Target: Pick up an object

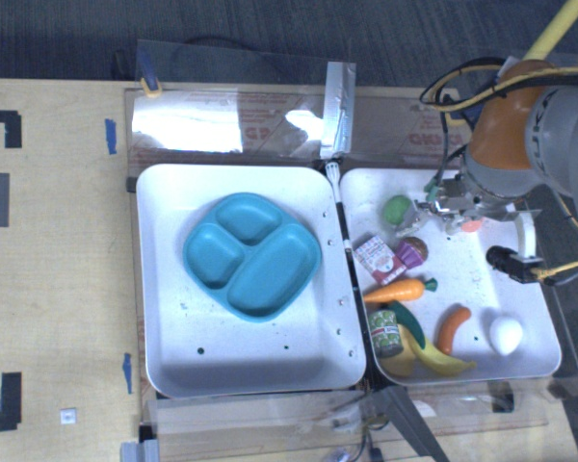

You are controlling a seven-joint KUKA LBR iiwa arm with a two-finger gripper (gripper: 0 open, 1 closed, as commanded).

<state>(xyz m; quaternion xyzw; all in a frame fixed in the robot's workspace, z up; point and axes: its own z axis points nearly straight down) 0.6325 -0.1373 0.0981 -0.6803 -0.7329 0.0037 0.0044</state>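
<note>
My gripper (450,210) hangs low over the back of the right bin (544,301), just right of a green ball-shaped fruit (397,209). A small red-pink piece (473,225) lies right beside its tip; whether they touch is unclear. Forward of it lie a pink and white packet (374,256), a purple item (412,251), a carrot (398,291), a green can (386,331), a banana (435,356), an orange sausage-shaped piece (451,327) and a white egg (506,336).
The left bin (164,287) holds a blue divided plate (252,255). A ridge (342,248) separates the two bins. A clear plastic sheet and cardboard (241,118) stand behind the bins. The arm's orange band (506,128) rises at the back right.
</note>
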